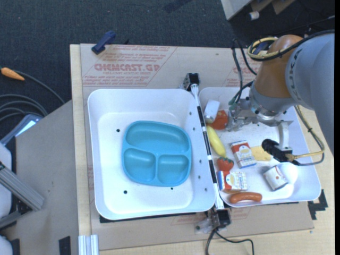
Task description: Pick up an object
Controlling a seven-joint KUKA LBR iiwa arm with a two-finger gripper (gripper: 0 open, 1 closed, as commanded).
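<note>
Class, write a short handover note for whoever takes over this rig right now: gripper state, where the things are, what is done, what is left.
Gripper: low over the right bin, at its far end; nothing seen held.
Things: banana, tomato, sausage and small cartons lie in the right bin; blue divided plate sits in the left bin.
Done: no pick visible.
Left: grasp and lift one object.

The two bins (pixel 106 142) are white. In the left one lies a light blue tray (pixel 156 153). In the right one, the banana (pixel 214 141) is yellow, the sausage (pixel 244 197) orange-red, the tomato (pixel 219 121) red. The arm (pixel 297 62) is grey with an orange band. The worktop (pixel 133 68) is tan with red lettering.
</note>
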